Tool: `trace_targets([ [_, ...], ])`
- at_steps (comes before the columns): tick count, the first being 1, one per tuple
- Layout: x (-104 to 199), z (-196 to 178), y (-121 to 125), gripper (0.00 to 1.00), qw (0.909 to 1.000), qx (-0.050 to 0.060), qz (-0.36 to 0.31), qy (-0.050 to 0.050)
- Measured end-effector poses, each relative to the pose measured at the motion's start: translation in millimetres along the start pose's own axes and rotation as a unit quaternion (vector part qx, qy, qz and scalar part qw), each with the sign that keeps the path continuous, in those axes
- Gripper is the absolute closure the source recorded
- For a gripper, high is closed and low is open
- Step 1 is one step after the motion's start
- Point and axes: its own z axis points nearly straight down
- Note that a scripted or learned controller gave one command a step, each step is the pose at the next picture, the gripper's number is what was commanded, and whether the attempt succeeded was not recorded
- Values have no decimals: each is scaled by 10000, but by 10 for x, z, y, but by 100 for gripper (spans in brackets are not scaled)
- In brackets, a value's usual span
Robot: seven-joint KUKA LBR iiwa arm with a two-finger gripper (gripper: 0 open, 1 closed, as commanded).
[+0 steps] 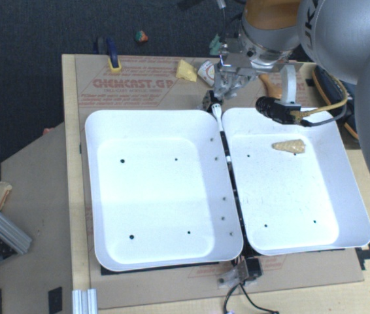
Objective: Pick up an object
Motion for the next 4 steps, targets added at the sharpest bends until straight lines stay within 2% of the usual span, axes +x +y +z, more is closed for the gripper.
trace_targets([
  [1, -409, -386, -665, 100, 10000, -23, 85, -29],
  [2, -4, -1737, -662, 100, 9999, -123, 37, -18],
  [3, 1230, -893, -1151, 100, 10000, 23, 0, -22],
  [4, 1315, -424, -1581, 100, 10000, 18, 54, -38],
])
